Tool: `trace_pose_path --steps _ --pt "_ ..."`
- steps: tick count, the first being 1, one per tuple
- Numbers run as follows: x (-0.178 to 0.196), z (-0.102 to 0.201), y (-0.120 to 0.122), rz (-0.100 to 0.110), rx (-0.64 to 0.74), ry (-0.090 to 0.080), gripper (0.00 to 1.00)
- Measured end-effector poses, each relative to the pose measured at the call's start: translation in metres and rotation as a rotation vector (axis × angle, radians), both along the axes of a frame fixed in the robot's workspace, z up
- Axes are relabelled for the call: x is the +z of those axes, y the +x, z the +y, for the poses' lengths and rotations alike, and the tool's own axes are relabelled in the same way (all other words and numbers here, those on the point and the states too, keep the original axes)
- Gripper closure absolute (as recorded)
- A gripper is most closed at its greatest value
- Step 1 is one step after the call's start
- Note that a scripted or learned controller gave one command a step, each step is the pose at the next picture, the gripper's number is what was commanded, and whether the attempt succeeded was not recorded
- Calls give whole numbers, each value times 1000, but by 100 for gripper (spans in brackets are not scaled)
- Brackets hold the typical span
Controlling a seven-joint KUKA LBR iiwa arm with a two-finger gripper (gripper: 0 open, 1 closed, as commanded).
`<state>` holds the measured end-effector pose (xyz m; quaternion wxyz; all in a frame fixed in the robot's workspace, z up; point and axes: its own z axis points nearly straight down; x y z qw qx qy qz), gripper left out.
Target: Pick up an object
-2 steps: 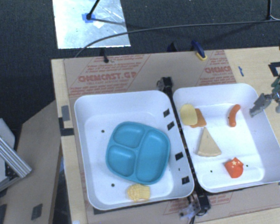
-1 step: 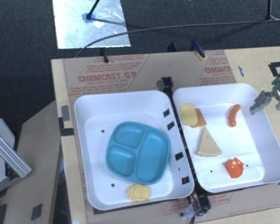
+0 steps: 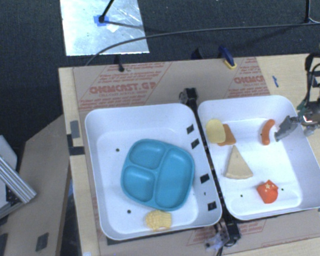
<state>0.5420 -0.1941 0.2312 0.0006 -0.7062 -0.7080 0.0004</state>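
Dark carpet surrounds the bench (image 3: 51, 163), and on it we see a sheet of brown board (image 3: 166, 79) printed in red with "CHEMCAST GP", once upright at left and once again, turned, at right; a silvery square of foil (image 3: 105, 23) lies on the floor beyond, with a bit of blue tape on it. Two white bins sit side by side on the board; in the left bin (image 3: 101, 130) we find a blue divided plate (image 3: 158, 174) near the middle, and a yellow corn cob (image 3: 158, 220) just beside the plate's near edge. In the right bin (image 3: 312, 189) we count four pieces of toy food, all lying apart from the tool: a yellow and orange piece (image 3: 219, 132) near the dividing wall; an orange sausage (image 3: 267, 131) toward the far right; a pale wedge of cheese (image 3: 238, 165) in the middle; a red-orange piece (image 3: 268, 192) toward the near side. At the right bin's far right rim we see the gripper (image 3: 287, 128), its grey tip just beside the sausage; we cannot tell how far it is open, and we see nothing in its grasp.
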Motion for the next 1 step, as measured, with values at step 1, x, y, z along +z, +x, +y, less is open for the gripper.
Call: trace_pose_path --steps 1 --pt "-59 9 2 1 0 1 0"
